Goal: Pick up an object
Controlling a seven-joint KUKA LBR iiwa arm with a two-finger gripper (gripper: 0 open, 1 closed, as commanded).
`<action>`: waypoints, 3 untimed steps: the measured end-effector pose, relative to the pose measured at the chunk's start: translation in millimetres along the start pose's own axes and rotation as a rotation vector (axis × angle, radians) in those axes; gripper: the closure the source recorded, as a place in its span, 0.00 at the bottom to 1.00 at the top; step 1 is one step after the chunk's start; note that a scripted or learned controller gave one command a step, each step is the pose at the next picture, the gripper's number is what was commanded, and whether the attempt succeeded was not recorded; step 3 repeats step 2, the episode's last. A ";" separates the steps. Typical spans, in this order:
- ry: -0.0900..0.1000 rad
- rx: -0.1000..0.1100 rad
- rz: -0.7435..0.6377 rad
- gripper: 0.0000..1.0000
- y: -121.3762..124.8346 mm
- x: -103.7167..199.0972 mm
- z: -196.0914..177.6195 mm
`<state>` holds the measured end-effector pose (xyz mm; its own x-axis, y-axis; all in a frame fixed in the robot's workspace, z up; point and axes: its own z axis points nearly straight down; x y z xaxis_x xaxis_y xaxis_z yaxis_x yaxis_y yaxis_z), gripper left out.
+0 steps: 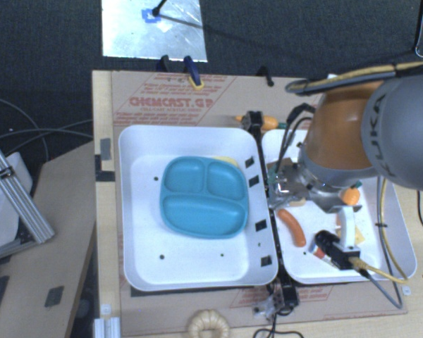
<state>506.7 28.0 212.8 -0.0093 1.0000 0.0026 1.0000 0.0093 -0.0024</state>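
Blue divided plate (202, 196), three compartments, lying flat and upright at the centre of the left bin (137, 259). Orange sausage-shaped piece (292, 227) lying diagonally on the floor of the right bin (402, 255), near the wall between the bins, apart from the plate.
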 end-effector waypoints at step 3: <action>-0.003 -0.002 0.009 1.00 -1.3 14.5 -7.9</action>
